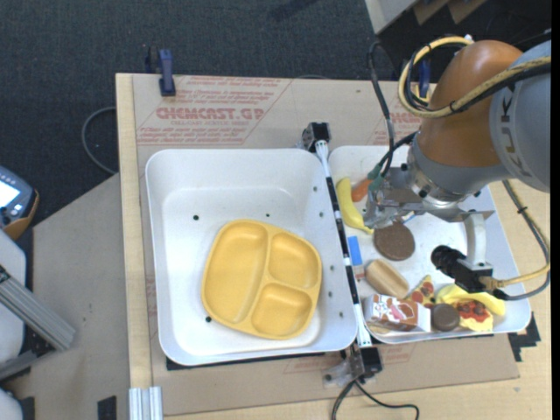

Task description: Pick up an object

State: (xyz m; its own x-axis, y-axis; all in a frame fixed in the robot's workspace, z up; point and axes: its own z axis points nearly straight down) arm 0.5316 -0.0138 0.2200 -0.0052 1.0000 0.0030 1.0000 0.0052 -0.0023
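The gripper (385, 215) hung over the right bin (506, 234), just above a brown disc (395, 242). I cannot tell its finger state.

Bench (219, 116) bearing two white bins (175, 234)

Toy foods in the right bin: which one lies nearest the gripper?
The brown round patty, just below the gripper. The banana lies left by the bin wall; the bread roll lies farther down.

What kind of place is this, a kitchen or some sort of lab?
Most likely a robotics lab bench, not a kitchen: a robot arm reaches over two white bins, one holding a yellow divided plate, the other toy food like a banana, with loose cables around.
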